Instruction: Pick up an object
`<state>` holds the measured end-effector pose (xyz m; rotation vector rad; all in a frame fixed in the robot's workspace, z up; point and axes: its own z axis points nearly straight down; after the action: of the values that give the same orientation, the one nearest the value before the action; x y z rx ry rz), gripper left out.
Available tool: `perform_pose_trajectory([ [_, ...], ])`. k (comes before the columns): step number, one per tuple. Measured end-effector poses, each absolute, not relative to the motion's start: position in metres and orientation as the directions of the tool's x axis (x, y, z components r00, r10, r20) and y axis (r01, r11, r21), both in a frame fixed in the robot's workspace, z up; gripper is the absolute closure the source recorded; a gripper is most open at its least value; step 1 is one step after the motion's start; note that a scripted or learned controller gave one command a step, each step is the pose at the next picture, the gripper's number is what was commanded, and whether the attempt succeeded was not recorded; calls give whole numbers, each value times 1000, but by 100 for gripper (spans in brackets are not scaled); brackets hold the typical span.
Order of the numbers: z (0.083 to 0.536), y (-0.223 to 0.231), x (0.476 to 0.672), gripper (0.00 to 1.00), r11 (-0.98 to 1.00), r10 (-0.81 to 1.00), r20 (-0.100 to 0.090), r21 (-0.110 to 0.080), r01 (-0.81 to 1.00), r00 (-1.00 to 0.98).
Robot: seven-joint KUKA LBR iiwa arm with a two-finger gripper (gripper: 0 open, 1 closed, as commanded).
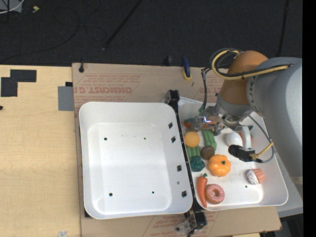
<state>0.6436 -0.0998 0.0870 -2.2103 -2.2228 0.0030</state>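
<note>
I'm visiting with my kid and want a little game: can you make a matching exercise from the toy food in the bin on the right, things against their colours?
Things:
1. pumpkin
2. doughnut
3. carrot
4. round fruit near the divider

Colours:
A. pink
B. yellow
C. orange with a green stem
D. red-orange, long and thin

Pairs: 1-C, 2-A, 3-D, 4-B

Even overhead light, bench bright, background dark. White bins [128, 157] near overexposed. Soft shadows under arm [276, 98]. Slight overall softness, small objects indistinct.
</note>
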Motion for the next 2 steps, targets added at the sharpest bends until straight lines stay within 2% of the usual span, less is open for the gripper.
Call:
perform_pose_trajectory([
  [1,97,-104,643,100,2,1000,1,-7,1000,-2],
  [2,88,-109,550,100,-3,1000,1,-5,1000,3],
])
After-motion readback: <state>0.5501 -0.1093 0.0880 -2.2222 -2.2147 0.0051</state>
